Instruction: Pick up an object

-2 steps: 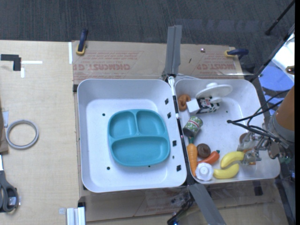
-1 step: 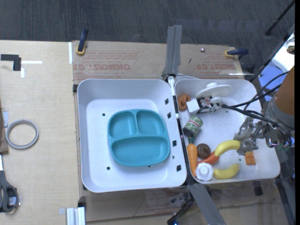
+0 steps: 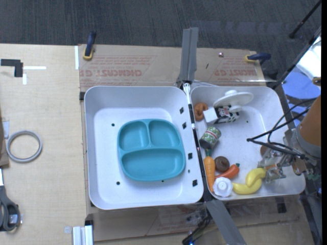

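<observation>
Object to pick: the yellow plastic toy banana (image 3: 249, 181) looks the likeliest target; it lies in the right bin's 5 o'clock corner, curved, one tip turned up toward the gripper.
Right bin: the shallow white plastic bin (image 3: 271, 106) also holds an orange toy carrot (image 3: 209, 171), a brown chocolate-style toy doughnut (image 3: 222, 163), a small red toy pepper (image 3: 231, 171), a white round cap (image 3: 223, 187) touching the banana's 9 o'clock end, a green labelled toy can (image 3: 210, 136), a black-and-white toy carton (image 3: 223, 114) and a white disc (image 3: 233, 98) at 12 o'clock.
Left bin: a second white bin (image 3: 99, 152) carries a teal three-compartment plastic plate (image 3: 151, 149).
Arm: the grey arm reaches in from 3 o'clock, cables trailing over the bin's rim.
Gripper: the two-finger gripper (image 3: 271, 168) sits just beside the banana, at its 2 o'clock side, near the bin wall.
Jaws: cluttered by cables and metalwork; whether they stand wide or narrow cannot be told, and nothing is seen between them.
Step in hand: judged as the approach, with the grasp not yet made.
Doing it well: centre over the banana's thick middle, set the closing line across its narrow width, and keep off the cap and the wall.
Risk: the curved, smooth body may roll or squirt out toward the corner.
Worktop: a grey tape ring (image 3: 22, 145) lies at 9 o'clock.
</observation>
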Robot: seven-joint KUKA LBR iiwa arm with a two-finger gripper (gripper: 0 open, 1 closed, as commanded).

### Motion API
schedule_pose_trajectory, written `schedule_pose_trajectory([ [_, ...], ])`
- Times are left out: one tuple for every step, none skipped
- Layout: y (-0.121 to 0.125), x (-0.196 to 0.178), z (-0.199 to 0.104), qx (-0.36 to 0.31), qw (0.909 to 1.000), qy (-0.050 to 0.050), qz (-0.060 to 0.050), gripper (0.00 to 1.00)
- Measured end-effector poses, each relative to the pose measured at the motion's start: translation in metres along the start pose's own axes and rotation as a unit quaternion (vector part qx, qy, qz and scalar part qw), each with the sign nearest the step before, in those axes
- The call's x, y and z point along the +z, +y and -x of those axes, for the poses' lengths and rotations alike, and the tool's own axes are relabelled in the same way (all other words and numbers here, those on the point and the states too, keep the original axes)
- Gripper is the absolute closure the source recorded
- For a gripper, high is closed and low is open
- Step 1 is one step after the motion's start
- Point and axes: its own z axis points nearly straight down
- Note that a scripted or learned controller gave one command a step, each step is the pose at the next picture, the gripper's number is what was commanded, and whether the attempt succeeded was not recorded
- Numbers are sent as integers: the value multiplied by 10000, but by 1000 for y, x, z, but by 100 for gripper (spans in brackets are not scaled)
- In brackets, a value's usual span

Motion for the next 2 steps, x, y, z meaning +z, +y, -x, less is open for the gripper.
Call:
schedule_pose_trajectory([
  [50, -56, 55, 1731, 9849, -8, -2, 100],
  [96, -91, 109, 2114, 9774, -8, -2, 100],
])
